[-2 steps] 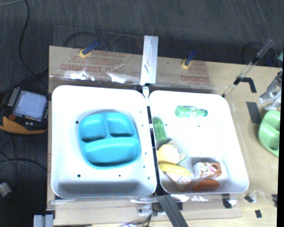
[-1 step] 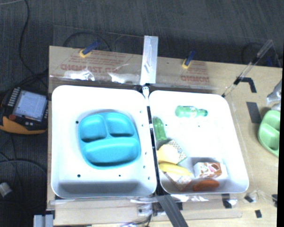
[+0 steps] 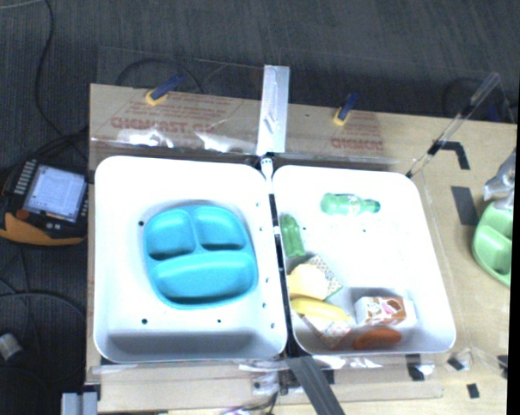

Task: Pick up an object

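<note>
Tray (image 3: 202, 253) in left bin (image 3: 109, 325), banana (image 3: 322, 311) in right bin (image 3: 429, 278)

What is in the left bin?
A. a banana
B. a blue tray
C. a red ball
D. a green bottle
B: the blue tray with three sections lies alone in the left bin, while the banana and green bottle are in the right bin.

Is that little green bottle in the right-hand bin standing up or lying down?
Lying down. The green bottle rests on its side, lengthwise across the far part of the right bin, apart from the other items.
</note>
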`<state>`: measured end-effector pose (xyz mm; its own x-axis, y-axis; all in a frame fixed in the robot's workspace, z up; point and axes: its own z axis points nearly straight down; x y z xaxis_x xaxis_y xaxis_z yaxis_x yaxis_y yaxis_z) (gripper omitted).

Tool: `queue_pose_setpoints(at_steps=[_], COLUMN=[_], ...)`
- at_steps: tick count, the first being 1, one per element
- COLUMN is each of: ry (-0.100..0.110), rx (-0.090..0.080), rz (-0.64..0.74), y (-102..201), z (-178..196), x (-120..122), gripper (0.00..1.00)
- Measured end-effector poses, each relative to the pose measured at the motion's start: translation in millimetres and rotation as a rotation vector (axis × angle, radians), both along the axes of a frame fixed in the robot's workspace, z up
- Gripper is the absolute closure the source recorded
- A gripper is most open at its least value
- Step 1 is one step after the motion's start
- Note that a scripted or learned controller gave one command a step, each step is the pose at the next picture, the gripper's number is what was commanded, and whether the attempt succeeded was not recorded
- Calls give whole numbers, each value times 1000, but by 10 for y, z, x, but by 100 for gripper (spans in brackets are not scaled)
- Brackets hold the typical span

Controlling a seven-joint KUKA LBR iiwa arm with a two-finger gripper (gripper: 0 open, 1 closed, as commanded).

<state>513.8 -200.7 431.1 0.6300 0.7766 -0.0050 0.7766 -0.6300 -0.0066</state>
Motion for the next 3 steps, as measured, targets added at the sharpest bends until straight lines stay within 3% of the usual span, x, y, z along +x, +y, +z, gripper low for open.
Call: queue_pose_setpoints(at_steps=[3], ry=[0], rx=[-1], rz=[-205], y=[-151], z=[-3], x=[-66], gripper=[100])
